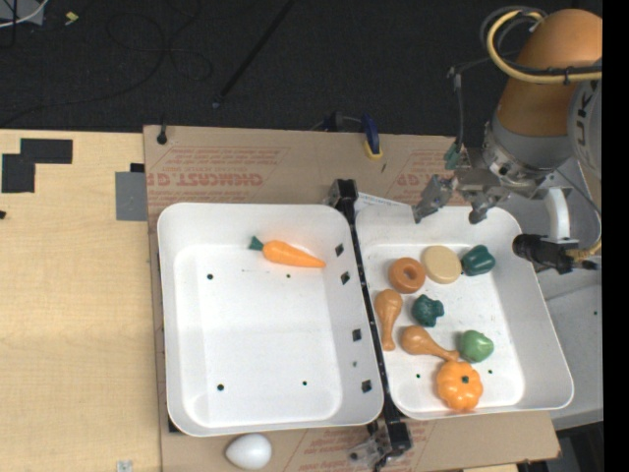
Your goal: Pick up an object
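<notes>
Your gripper (456,202) hangs over the far rim of the right bin (550,362), fingers spread wide with nothing between them, presumably poised to drop onto the toys below. Nearest lie a smooth cream disc (441,265), a ringed doughnut (406,274) and a dark green pepper (478,260), all glossy moulded plastic. You also have a tapered carrot (287,254) alone in the left bin (187,362).

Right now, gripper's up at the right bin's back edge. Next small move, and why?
Probably ease the gripper down and forward toward the cream disc. The fingers look spread with nothing between them, above the right bin's back edge, and the disc lies nearest below.
</notes>
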Controlling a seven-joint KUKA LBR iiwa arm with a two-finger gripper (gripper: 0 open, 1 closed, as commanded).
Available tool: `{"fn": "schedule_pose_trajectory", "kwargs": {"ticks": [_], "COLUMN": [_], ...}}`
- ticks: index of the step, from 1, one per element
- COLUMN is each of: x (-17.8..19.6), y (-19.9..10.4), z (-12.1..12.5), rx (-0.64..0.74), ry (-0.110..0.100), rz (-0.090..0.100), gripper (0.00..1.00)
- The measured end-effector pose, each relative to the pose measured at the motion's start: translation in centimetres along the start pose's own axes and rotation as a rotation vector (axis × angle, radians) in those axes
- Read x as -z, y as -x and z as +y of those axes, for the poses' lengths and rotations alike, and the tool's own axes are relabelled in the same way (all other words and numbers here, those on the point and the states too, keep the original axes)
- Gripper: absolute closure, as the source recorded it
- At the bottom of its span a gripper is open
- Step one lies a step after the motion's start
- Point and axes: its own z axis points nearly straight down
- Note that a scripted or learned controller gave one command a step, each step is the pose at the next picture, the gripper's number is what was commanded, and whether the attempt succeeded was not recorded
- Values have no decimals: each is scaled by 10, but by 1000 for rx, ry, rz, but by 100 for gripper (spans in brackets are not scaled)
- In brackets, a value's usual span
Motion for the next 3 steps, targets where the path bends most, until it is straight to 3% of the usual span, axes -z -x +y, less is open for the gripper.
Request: {"fn": "schedule_pose_trajectory", "kwargs": {"ticks": [1, 2, 3], "x": [-73, -110, -120], "y": [-92, -67, -65], "z": [-50, -47, -49], "rx": [4, 9, 15], "ry": [-11, 8, 10], "rz": [3, 15, 24], "gripper": [0, 0, 0]}}
